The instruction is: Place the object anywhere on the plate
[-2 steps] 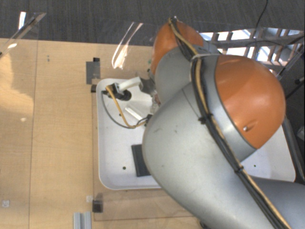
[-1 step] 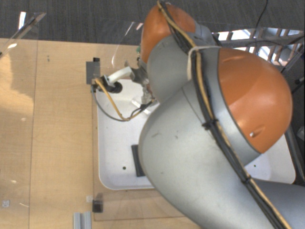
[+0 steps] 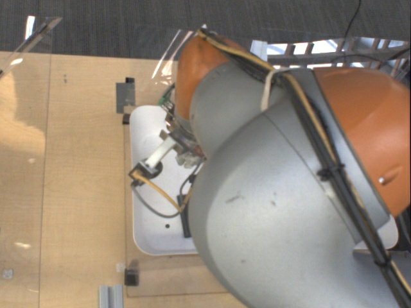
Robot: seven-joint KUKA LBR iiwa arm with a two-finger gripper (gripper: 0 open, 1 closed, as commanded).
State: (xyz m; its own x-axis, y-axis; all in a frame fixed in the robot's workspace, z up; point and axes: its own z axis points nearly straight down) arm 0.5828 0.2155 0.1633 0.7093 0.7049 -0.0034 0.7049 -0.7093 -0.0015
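Arm: the large grey robot arm point(image 3: 276, 210) reaches in from the right and covers the centre, right and lower right of the frame. An orange band point(image 3: 192, 69) sits at upper centre, just above the wrist. A second orange section point(image 3: 366, 127) lies at the right edge.

Gripper: the metal gripper point(image 3: 182, 145) hangs at centre left, just below the orange band, over the upper right part of the shallow white plastic bin point(image 3: 144, 233). It looks small here and is partly behind the arm's housing. Cannot tell whether it is released, clenched or grasping anything.

Bin: rests on the pale wooden bench point(image 3: 64, 185). Its left wall and rounded lower left corner are in view; the rest passes under the arm. A thin dark cable point(image 3: 154, 205) loops over the white floor of the bin, below and left of the gripper.

Object and plate: the arm hides most of the bin. Cannot tell where the object lies, so its place relative to the gripper cannot be read; same for the plate.

Surroundings: one small black block point(image 3: 126, 94) stands on the bench just above the bin's upper left corner. Another small black block point(image 3: 131, 276) stands just below its lower left corner. Dark grey carpet point(image 3: 96, 11) runs across the top of the frame.
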